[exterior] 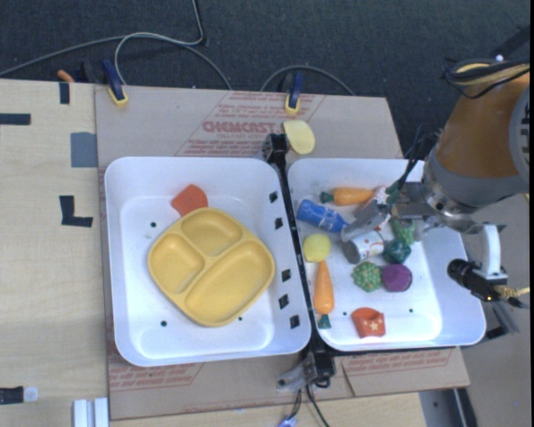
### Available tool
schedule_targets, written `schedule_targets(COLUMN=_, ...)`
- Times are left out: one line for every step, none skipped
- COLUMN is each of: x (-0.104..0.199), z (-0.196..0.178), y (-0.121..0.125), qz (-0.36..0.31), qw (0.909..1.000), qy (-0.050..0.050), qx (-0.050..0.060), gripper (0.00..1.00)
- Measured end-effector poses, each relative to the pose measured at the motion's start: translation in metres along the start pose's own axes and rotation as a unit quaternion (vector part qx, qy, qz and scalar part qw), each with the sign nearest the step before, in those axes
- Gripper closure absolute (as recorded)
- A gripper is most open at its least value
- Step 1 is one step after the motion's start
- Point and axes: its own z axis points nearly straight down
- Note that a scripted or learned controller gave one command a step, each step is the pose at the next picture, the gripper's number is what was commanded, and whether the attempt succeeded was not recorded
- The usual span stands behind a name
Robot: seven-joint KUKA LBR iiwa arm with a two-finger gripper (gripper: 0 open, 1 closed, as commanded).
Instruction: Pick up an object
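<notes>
Gripper (367,231) low in the right bin (454,332), among toy food.
Whether its jaws are open cannot be told. Just left, the blue bottle (321,215) lies flat, long axis running left-right, slightly tilted.

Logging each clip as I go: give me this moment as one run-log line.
phase: reaching | pincer: low in right bin, among toy foods | nearest: blue bottle | nothing seen held | left bin: yellow tray

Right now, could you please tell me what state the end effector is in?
End effector: low over the right bin among the toy food; open or closed cannot be told.
</notes>
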Motion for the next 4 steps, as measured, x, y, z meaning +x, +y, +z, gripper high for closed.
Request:
schedule_targets(x=-0.017, z=0.056, y=0.057, qz=0.0, qw=1.0, qy=0.0, qx=0.001, gripper=0.0)
schedule_targets(x=-0.006, z=0.135, y=0.058, qz=0.0, qw=1.0, qy=-0.001, qx=-0.002, gripper=0.0)
schedule_targets(x=-0.007, z=0.148, y=0.137, qz=0.002, qw=1.0, qy=0.001, qx=0.007, gripper=0.0)
schedule_targets(x=-0.007, z=0.138, y=0.137, qz=0.001, qw=1.0, qy=0.001, qx=0.009, gripper=1.0)
